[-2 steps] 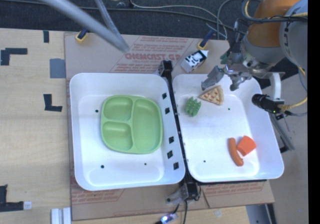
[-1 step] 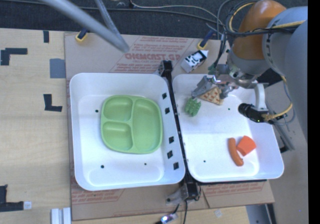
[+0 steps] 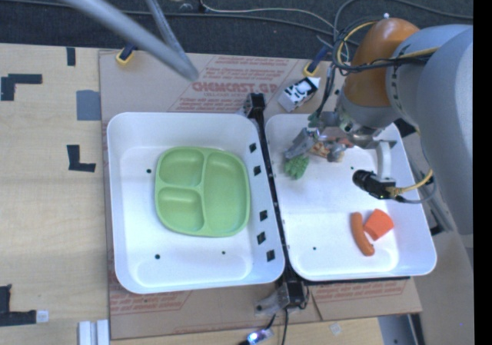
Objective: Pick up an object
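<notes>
In the right bin [image 3: 338, 259], a small green broccoli-like piece [image 3: 297, 167] lies near the left wall at the far end. My gripper [image 3: 314, 145] hangs just above and to the right of it, very close; whether it touches the piece is unclear. An orange sausage-shaped piece [image 3: 361, 234] and an orange block [image 3: 379, 223] lie side by side at the near right of the same bin, well apart from the gripper.
The left bin [image 3: 127, 182] holds a light green divided plate [image 3: 203, 190]. A black divider [image 3: 265, 182] runs between the bins. A black fitting with a yellow cable [image 3: 374, 183] hangs off the arm over the right bin. Cables trail behind.
</notes>
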